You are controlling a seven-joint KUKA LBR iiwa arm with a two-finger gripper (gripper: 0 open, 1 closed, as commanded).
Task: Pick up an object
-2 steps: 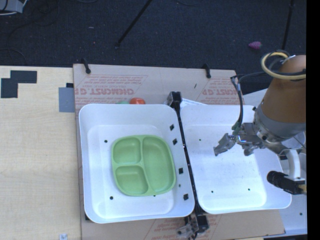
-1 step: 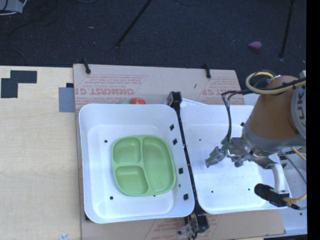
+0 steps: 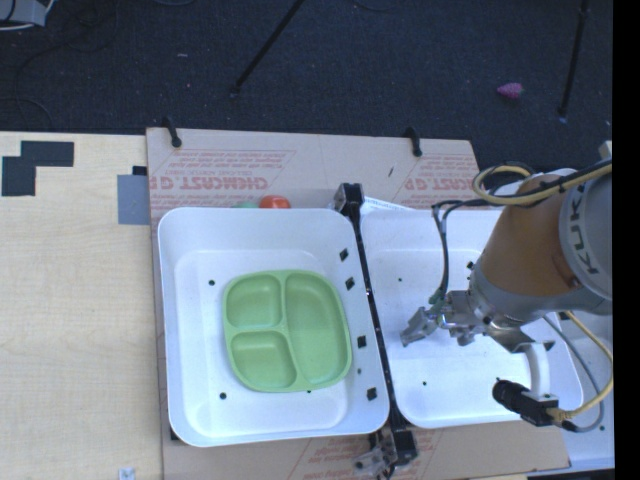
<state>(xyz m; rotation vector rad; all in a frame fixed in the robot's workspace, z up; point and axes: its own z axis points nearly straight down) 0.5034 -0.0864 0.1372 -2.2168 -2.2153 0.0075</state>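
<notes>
A green sectioned tray (image 3: 287, 330) lies flat in the middle of the left bin (image 3: 190, 368). Behind that bin's far rim sits a small orange-red object (image 3: 274, 203). Over the right bin (image 3: 420, 388), the gripper (image 3: 422, 326) hangs low; whether it is clenched I cannot tell.
</notes>
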